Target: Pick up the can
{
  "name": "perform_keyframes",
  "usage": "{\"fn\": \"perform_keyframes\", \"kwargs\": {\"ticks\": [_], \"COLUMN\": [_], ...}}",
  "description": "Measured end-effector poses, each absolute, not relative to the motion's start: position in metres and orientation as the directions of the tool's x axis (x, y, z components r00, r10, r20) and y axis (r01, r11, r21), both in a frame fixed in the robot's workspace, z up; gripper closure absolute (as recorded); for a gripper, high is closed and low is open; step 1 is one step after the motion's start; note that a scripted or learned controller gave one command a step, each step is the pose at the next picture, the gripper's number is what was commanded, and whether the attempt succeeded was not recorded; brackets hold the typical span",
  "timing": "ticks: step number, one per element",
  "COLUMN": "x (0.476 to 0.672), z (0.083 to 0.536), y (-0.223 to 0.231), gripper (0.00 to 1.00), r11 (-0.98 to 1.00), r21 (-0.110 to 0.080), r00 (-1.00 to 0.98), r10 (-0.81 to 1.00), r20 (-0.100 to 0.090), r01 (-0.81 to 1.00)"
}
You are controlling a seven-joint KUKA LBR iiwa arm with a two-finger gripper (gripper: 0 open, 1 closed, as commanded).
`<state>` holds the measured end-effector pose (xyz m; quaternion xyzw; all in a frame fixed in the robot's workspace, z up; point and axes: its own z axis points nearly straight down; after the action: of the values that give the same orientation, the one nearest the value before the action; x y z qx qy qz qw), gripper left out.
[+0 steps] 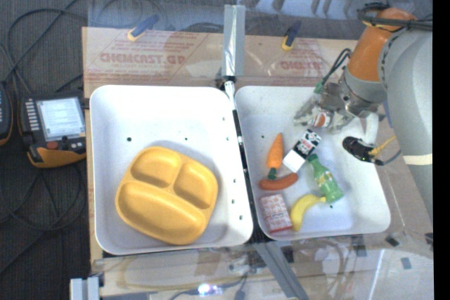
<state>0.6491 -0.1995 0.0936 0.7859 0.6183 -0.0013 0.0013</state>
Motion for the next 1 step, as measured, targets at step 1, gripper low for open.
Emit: {"fn": "perform_keyframes", "kwargs": {"ticks": [1], "x": [0.6484], "z": [0.1031], "y": [-0.1989], "gripper": [1.0], "r11": [-0.233], "r21": [-0.005], "r00": [0.233], "r10": [0.972], "r20": [-0.008], "r01": [0.972]}}
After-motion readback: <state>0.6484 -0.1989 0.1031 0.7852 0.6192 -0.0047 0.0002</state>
